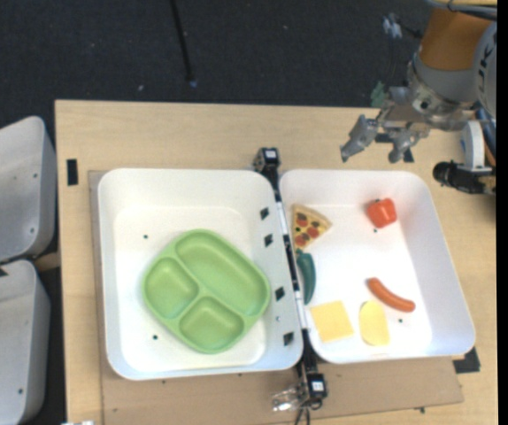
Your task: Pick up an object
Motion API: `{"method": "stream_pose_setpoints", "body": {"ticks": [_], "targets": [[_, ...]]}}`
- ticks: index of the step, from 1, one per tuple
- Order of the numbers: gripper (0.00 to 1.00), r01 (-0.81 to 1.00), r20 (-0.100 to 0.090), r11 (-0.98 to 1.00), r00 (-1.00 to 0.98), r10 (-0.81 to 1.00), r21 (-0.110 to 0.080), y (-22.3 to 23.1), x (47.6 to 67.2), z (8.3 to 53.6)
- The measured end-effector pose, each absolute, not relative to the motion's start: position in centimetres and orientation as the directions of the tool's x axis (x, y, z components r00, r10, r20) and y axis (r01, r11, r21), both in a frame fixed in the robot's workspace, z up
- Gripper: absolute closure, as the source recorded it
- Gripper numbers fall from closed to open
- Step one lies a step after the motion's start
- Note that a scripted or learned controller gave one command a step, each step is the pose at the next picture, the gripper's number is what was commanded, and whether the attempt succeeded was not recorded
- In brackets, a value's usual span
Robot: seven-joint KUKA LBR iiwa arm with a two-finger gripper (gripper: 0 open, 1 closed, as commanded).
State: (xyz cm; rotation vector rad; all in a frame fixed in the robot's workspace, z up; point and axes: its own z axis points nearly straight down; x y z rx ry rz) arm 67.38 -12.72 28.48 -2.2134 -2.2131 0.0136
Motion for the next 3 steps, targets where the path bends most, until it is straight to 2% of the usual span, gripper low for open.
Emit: {"method": "stream_pose_setpoints", "body": {"ticks": [1, 3], "targets": [[0.00, 1.000, 0.001, 0.002, -0.002, 1.000, -0.004, -12.7, 67.5, 29.1], [0.00, 1.000, -0.001, 0.003, -0.003, 1.000, -0.009, -12.5, 68.1, 19.1]]}}
